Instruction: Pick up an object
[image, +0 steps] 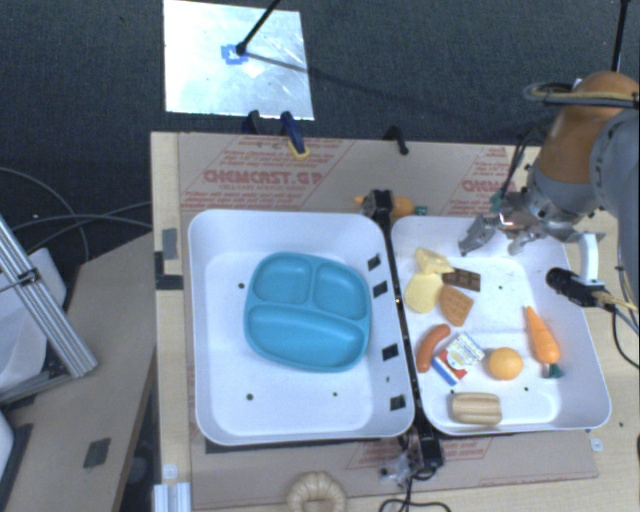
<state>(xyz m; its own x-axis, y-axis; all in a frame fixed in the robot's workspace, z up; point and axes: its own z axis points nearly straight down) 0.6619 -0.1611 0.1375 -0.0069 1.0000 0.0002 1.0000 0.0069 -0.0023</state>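
Camera view: my claw (500, 232) hangs over the far edge of the right bin (580, 400), fingers spread, nothing between them. Left finger tip points down-left toward the bin's far wall; the right one is partly blurred, so its exact pose is uncertain.

Right bin contents: pale yellow piece (428, 278) at the far left, a brown chocolate-like block (462, 279) touching it, a tan cracker (456, 304) just near of that. Red sausage (432, 346) lies tilted beside a small printed packet (461, 356). Orange ball (504, 363) sits right of the packet; carrot (543, 337) lies near the right wall. Bread roll (474, 407) rests at the near edge.

Left bin (215, 300) holds a blue divided plate (308, 310). All items lie apart from my claw.
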